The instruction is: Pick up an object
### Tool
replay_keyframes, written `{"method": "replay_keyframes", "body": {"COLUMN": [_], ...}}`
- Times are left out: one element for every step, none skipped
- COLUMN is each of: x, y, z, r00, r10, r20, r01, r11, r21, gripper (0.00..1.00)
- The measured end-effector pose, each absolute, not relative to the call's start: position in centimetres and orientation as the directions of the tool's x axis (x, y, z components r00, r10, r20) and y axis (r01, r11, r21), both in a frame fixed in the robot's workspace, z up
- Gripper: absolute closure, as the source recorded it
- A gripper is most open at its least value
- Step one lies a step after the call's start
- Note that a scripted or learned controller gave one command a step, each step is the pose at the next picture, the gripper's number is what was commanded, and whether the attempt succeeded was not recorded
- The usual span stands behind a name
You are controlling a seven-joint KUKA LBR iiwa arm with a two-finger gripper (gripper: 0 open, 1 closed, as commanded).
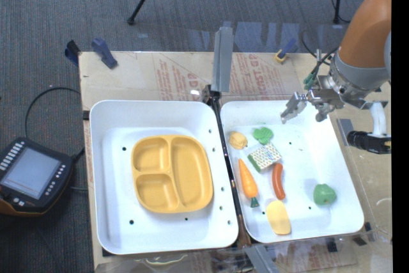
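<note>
Lying in the right bin [345, 156], seven small toy foods, none lifted. Carrot [247, 179], orange and tapered with a green tip, sits near the left wall, pointing near-far. Sausage [277, 181], red and glossy, lies just right of it, roughly parallel. Checkered block [264, 156], green and white, tilted, sits just beyond both. Leafy green piece [262, 134] is just beyond the block; yellow lump [238, 140] left of it by the wall. Pale yellow oval slab [278, 217] lies at the near edge. Green pepper [324, 194], rounded, sits apart at the near right.

Gripper [305, 108] hangs over the bin's far edge, above the toys and touching none. Its two fingers are spread apart with nothing between them. Arm [364, 41] comes in from the right, orange band above a grey wrist, angled down and left.

Left bin [108, 137], white, shallow, rounded corners, holds a yellow plastic tray [172, 174] with three compartments.
</note>
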State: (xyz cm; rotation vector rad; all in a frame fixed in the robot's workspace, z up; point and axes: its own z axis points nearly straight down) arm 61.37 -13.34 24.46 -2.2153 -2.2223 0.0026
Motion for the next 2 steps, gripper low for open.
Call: {"method": "replay_keyframes", "body": {"x": [54.1, 58.3], "y": [-12.5, -13.8], "z": [11.4, 10.7], "r00": [-0.044, -0.007], "r10": [0.999, 1.0], "r20": [0.005, 0.002], "r01": [0.999, 1.0], "r11": [0.044, 0.007], "r21": [-0.018, -0.005], "gripper": [0.0, 0.0]}}
